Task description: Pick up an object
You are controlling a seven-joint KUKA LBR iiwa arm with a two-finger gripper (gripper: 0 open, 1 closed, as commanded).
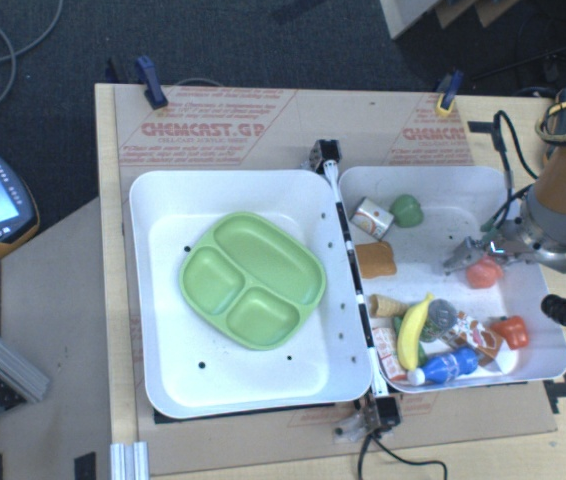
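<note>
A workbench seen from above at a slant, bearing two shallow white bins side by side on a board printed with red lettering.

Nearest the viewer, along the front edge of the right bin [433,180], lies a crowd of small things: a blue bottle [445,367] on its side, a yellow banana [412,332] curving up just beside it, a grey rounded object [440,318] touching the banana's upper end, and a red-orange toy [509,332] near the bin's front right corner. An ice-cream cone toy [385,306] lies just left of the banana, near the wall between the bins.

The left bin [153,298] holds a light green divided plate [253,280], with three compartments, lying flat near its middle and turned at an angle.

Farther back in the right bin, a tan square like a slice of toast [375,260] rests close to the dividing wall. To its right, a small red-pink object [483,273] sits on the bin floor. The gripper [470,255] reaches in from the right, its metal fingers low over the floor and just beside that red-pink object, at its upper left. Whether the fingers are spread or closed cannot be told, and nothing is visibly held between them.

Beyond these, a small white and brown carton [371,217] lies tilted, with a green ball [406,209] just beside it on the right.

At the far edge of the board, a blue clamp [150,80] grips the left corner.
</note>
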